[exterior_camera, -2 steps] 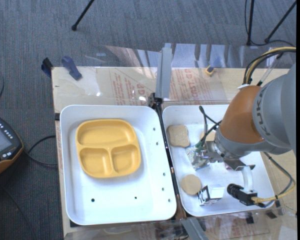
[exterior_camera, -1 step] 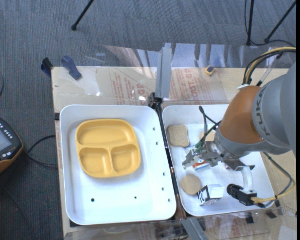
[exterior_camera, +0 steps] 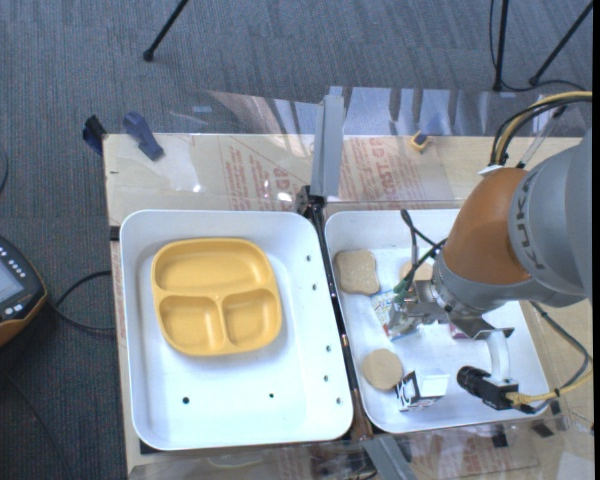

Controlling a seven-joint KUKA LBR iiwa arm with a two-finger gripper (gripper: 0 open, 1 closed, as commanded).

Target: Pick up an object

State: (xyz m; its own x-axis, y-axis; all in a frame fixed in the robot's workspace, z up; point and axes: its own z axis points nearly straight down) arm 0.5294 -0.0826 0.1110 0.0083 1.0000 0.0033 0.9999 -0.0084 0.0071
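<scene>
Bench with white bins stands on grey carpet; end effector grip cannot be told.

Wooden bench, two white bins side by side

Around the left bin: table clutter and gear on the carpet.

A yellow divided tray lies inside the left bin, toward its far side. Behind that bin, on the table, a blue clip sits at the far-left corner and a grey upright post stands by the bin's far-right corner. Left of the bin, on the carpet, rests a handheld pendant with its cable.
</scene>
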